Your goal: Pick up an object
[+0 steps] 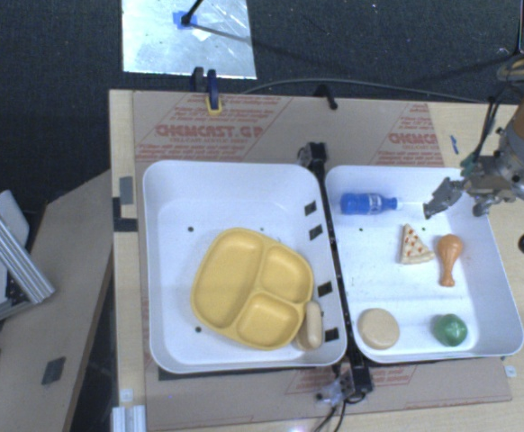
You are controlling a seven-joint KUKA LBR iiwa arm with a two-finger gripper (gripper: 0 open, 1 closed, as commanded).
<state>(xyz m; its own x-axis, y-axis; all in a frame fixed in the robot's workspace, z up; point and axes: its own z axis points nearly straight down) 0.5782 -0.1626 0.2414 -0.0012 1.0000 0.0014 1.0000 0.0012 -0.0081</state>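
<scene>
Pizza slice (pixel 414 245) lies in right bin (pixel 505 304); gripper (pixel 458 196) seemingly hovers above, apart

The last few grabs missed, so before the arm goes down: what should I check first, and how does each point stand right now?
1. Targets in right bin: ok; blue bottle, pizza slice, drumstick, round bun, green ball.
2. Gripper carrying nothing: ok.
3. Gripper above bin's upper right: ok.
4. Pizza slice apart from drumstick: ok, narrowly.
5. Finger opening: cannot tell.
</scene>
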